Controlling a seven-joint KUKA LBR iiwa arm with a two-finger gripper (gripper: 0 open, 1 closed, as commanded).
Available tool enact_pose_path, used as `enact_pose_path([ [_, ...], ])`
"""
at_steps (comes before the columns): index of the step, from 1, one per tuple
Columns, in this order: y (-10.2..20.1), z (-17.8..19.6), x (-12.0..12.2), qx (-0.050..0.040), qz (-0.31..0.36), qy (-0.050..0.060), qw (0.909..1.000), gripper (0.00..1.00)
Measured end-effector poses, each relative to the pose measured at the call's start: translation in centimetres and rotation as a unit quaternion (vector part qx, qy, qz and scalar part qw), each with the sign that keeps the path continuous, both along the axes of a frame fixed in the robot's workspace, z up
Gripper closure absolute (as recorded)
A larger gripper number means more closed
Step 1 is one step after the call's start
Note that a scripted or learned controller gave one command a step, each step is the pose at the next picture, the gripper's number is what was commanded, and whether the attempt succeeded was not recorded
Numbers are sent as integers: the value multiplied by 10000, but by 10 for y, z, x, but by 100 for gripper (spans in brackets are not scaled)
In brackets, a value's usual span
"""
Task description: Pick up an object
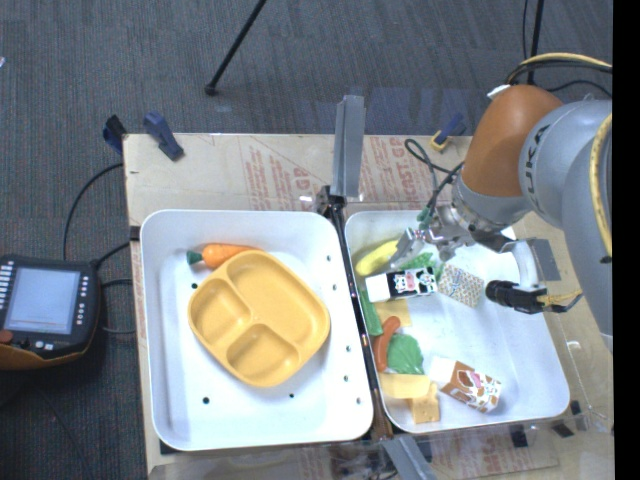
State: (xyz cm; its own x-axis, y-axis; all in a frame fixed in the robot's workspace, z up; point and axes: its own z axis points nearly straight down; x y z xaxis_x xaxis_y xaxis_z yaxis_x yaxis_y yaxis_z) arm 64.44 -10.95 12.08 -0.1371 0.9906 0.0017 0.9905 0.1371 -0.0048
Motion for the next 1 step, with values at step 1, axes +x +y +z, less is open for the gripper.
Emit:
enact_pose_path([
  [1,7,10,0,-3,509,-8,9987,0],
])
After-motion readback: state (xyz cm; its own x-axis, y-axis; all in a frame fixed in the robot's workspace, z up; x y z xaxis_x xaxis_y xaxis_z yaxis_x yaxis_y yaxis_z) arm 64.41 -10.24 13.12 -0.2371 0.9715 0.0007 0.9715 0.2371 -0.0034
